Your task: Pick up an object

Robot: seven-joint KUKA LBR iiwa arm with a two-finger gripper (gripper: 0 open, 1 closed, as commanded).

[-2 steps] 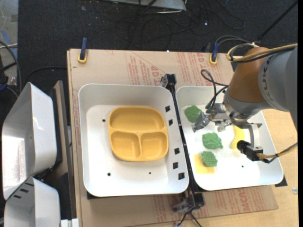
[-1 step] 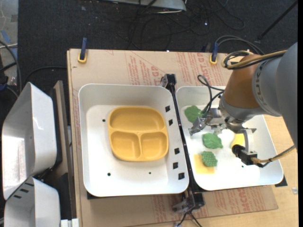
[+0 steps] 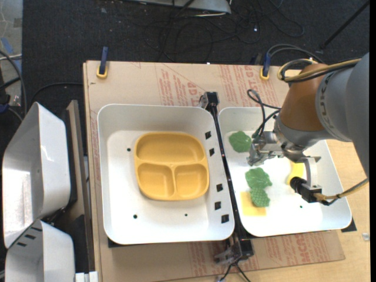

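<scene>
Brown cardboard covers the bench (image 3: 176, 81), which fills the middle of the frame and carries two shallow white plastic bins side by side. The left bin (image 3: 111, 175) holds a yellow plastic tray with three compartments (image 3: 172, 164), lying flat near its centre. The right bin (image 3: 335, 210) holds the small things. The grey arm with its orange band (image 3: 308, 101) comes in from the upper right and bends down over this bin.

The hand (image 3: 264, 148) sits low in the upper left part of the right bin; whether it is open or closed I cannot tell. A green leafy piece (image 3: 239, 141) lies just left of it, very near or touching. A second green leafy piece (image 3: 258, 184) lies below the hand, near the lower middle of the bin, partly on a flat yellow square (image 3: 254, 209). A small yellow block (image 3: 297, 171) lies to the right, under the arm, beside a black part.

I judge that the upper green piece is the likely target. The risk is that the hand closes beside it and not around it, because the piece is thin and soft and lies at the side of the hand. It may also slide toward the bin wall.
</scene>
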